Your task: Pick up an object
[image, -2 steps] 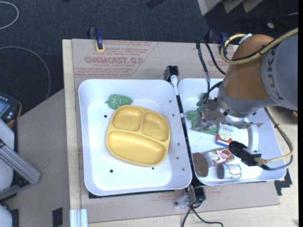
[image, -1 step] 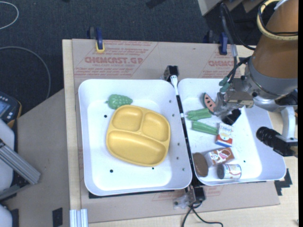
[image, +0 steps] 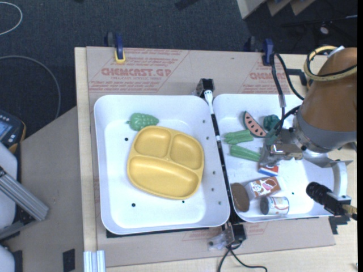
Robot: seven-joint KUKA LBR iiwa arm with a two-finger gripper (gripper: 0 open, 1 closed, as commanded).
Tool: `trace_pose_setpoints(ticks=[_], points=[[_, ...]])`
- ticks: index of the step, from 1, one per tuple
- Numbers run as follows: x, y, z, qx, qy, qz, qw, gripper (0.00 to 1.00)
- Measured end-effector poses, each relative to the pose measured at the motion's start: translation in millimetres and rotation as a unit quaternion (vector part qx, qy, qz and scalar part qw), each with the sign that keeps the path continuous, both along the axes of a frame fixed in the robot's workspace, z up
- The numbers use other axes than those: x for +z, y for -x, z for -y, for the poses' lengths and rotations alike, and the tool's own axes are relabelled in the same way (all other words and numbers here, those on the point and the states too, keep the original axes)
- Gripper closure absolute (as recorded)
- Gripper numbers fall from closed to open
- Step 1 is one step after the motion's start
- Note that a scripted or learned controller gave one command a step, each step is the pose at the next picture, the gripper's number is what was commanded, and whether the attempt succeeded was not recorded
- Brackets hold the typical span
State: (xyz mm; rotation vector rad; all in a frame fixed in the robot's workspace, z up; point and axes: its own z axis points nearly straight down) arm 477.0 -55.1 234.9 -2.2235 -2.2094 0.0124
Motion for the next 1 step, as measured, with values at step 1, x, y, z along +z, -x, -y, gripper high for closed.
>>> trace_pose_setpoints(ticks=[1], points=[[99.2,-3.3,-114.8,0.011,-0.0032,0.011,0.9999,1.00]])
